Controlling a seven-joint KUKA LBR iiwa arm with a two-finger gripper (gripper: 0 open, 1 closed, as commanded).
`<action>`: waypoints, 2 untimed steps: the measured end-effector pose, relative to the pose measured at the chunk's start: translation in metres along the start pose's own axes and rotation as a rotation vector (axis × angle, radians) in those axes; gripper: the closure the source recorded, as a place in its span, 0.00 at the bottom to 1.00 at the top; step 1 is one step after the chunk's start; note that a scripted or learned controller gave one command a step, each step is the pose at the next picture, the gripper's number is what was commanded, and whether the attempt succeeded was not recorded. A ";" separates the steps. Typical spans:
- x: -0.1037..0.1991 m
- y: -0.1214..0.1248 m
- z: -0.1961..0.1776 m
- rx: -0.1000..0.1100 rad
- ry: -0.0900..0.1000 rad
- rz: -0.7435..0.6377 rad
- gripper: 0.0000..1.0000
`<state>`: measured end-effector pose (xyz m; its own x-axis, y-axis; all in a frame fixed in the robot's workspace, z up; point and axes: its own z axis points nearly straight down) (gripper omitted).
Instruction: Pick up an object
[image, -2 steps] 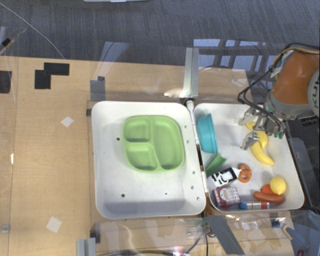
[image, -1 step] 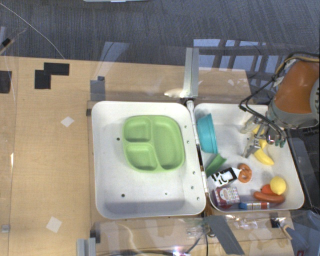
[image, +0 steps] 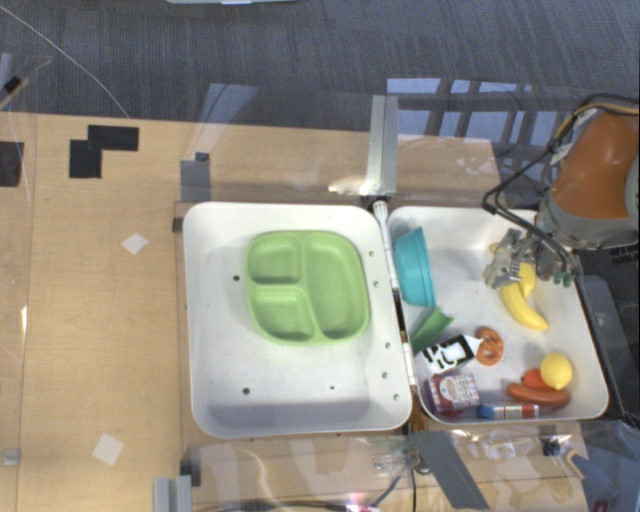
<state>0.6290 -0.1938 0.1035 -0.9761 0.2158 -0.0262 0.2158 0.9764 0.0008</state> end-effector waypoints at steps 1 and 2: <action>0.031 0.085 -0.118 -0.004 0.002 0.031 1.00; 0.030 0.083 -0.126 -0.003 0.003 0.032 1.00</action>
